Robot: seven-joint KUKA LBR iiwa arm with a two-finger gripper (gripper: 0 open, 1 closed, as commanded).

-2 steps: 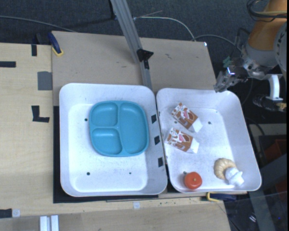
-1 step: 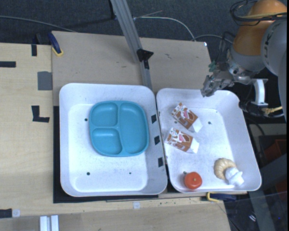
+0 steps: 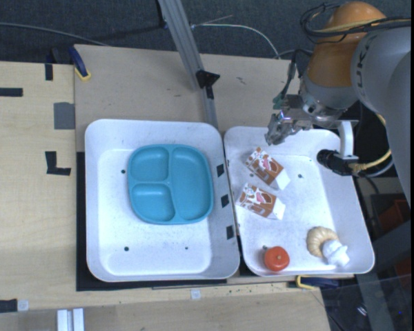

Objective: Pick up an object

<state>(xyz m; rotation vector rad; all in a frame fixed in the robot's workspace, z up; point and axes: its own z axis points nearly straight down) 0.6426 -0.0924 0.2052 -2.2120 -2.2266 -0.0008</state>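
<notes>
nothing is lifted yet: the gripper (image 3: 279,131), its opening impossible to judge, hangs at twelve o'clock of the right bin (image 3: 352,205), just above the upper carton (image 3: 266,169).

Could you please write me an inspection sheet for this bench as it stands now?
Surface: bench bears left bin and right bin.
Job's things: two cartons, tomato, toy in right bin.
Clutter: blue tray in left bin.
Grippers: hand above right bin's far edge, near upper carton, holding nothing.
Cables: black loops on arm; thin wire beyond bench.
Surroundings: metal pole, dark floor.
</notes>
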